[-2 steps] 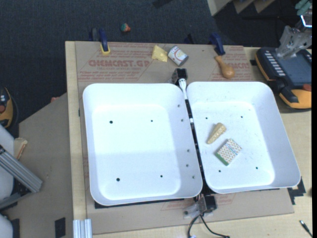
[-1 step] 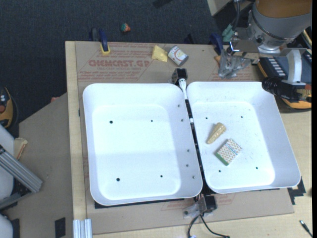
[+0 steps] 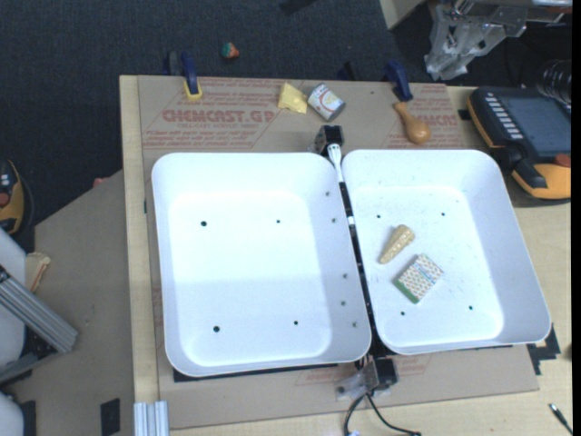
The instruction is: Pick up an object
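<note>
My gripper [image 3: 454, 53] hangs high at the far right corner of the scene, beyond the bench edge and well apart from both bins. From this angle I cannot tell how it is set, and nothing is visibly in its grasp.

What I could pick lies in the right shallow white plastic bin [image 3: 508, 243]: a small cream-coloured cone-shaped piece [image 3: 396, 242] near the middle, tip toward me, and just beside it, nearer the front, a little flat rectangular packet with a green-and-white pattern [image 3: 418, 278], turned at an angle. They lie close together, though I cannot tell if they touch. Both sit lower and to the left of my gripper in the view, so I judge a long descent is needed.

The risks, as I judge them: the cone is tapered and may roll or squirt out if I close across its slope. The packet lies flat on the bin floor, so I may scrape over it and catch nothing. With the two so near each other, coming down on one could nudge the other, or I could land between them.
</note>
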